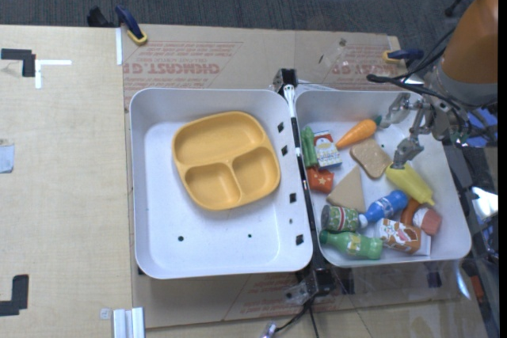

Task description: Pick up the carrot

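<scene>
The carrot point(358, 131), orange with a green tip, lies slanted in the upper middle of the right bin point(455, 229). My gripper point(406, 151) hangs over the right part of that bin, to the right of the carrot and a little lower, just above the yellow banana point(411, 184). Its fingers point(409, 146) point down and look apart with nothing between them. A gap separates the gripper from the carrot.
The right bin also holds a bread slice point(370, 159), a cheese wedge point(347, 191), a tomato point(320, 180), a small carton point(325, 150), several bottles and cans point(352, 245). A yellow divided plate point(226, 159) sits in the left bin point(150, 194).
</scene>
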Robot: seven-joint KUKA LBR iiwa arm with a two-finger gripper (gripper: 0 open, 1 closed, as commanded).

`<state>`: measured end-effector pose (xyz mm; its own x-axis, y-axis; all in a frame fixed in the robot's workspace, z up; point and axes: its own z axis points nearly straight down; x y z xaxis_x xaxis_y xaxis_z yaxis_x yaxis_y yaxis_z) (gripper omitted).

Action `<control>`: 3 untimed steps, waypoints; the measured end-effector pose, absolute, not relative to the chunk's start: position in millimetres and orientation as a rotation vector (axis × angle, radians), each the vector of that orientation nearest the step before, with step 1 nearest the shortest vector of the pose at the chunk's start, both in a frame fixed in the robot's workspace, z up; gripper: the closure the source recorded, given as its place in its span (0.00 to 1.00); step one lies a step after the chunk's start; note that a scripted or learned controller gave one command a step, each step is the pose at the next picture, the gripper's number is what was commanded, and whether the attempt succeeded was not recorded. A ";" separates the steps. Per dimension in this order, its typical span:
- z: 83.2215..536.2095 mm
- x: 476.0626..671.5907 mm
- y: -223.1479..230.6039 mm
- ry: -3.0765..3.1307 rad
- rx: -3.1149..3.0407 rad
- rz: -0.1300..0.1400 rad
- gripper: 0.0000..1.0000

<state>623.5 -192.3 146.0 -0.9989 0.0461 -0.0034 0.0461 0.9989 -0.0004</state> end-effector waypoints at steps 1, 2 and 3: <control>95.0 658.7 -127.2 3.136 0.050 0.001 0.00; 93.6 640.4 -151.3 3.102 0.466 -0.001 0.00; 94.5 641.9 -170.3 3.015 0.855 -0.001 0.00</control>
